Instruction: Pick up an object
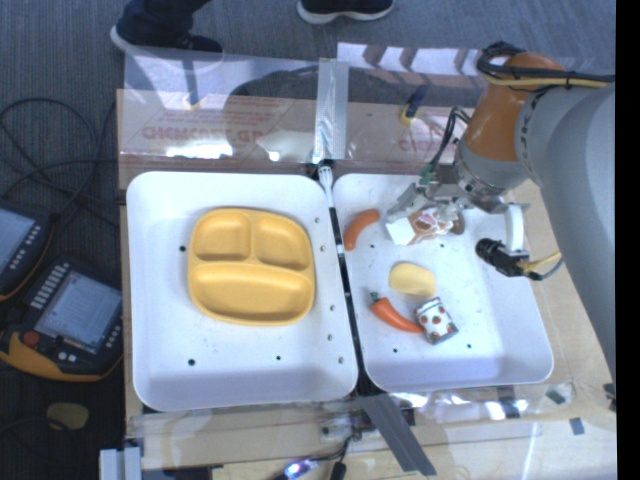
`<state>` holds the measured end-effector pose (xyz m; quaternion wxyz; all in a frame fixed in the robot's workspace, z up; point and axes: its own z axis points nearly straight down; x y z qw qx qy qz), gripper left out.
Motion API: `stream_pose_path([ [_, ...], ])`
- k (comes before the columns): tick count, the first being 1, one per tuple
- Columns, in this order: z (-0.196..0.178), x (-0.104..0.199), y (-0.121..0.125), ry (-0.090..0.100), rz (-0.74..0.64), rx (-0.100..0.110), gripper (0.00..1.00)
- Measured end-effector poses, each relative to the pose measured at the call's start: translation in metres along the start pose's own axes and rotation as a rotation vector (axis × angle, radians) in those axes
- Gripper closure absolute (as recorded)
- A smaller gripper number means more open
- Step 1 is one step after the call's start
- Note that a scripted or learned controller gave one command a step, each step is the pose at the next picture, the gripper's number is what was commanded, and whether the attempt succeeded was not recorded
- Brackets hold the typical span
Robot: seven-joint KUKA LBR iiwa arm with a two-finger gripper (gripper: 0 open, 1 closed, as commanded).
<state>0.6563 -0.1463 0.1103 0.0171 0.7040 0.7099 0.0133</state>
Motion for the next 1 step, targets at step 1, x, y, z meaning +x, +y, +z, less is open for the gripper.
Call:
stream_pose_path([
  [1, -0.0165, 0.0025, 0.0062, -0.002, -0.004, -0.018, 1.0],
])
